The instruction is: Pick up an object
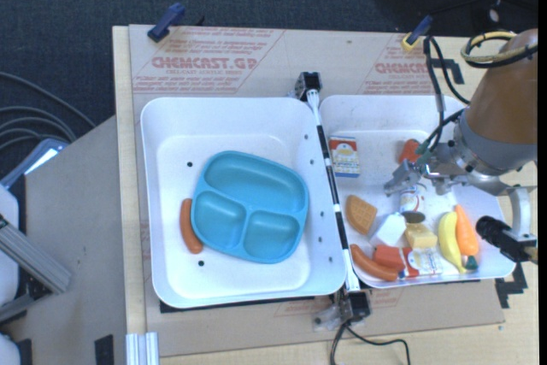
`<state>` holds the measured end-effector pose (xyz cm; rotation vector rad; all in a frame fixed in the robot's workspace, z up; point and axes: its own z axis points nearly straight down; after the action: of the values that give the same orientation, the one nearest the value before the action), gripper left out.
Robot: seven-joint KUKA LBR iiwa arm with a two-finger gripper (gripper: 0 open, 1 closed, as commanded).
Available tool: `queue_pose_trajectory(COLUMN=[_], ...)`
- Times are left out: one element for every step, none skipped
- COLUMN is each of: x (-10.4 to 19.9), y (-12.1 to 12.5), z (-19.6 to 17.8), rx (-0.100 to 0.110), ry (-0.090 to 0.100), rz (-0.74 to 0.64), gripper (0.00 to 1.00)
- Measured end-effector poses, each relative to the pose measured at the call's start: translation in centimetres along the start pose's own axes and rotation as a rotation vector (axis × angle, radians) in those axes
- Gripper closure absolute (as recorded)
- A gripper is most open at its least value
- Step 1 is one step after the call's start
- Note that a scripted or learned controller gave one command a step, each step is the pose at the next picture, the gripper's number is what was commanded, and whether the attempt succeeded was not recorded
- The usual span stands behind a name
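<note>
The tool (410,181) is seen low in the right bin (376,111); whether anything is gripped cannot be told; toy food (408,244) is heaped just below it; a blue tray (249,206) is left of it.

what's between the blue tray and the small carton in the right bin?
Camera view: between the blue tray and the small carton lie bare white bin floor, then the two bins' meeting rims with a black strip along them. No toy lies in between.

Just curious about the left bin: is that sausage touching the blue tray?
Touching. The camera view shows the sausage lying against the left edge of the blue tray, no gap visible.
</note>
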<state>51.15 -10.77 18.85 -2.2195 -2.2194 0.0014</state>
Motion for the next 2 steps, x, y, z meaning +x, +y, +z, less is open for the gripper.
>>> queue_pose_trajectory(x=[-7.0,-5.4], y=[6.7,13.1], z=[10.1,10.3], rx=[-0.002,-0.004], ry=[-0.002,-0.001], rz=[0.001,-0.001], gripper=[0.0,0.0])
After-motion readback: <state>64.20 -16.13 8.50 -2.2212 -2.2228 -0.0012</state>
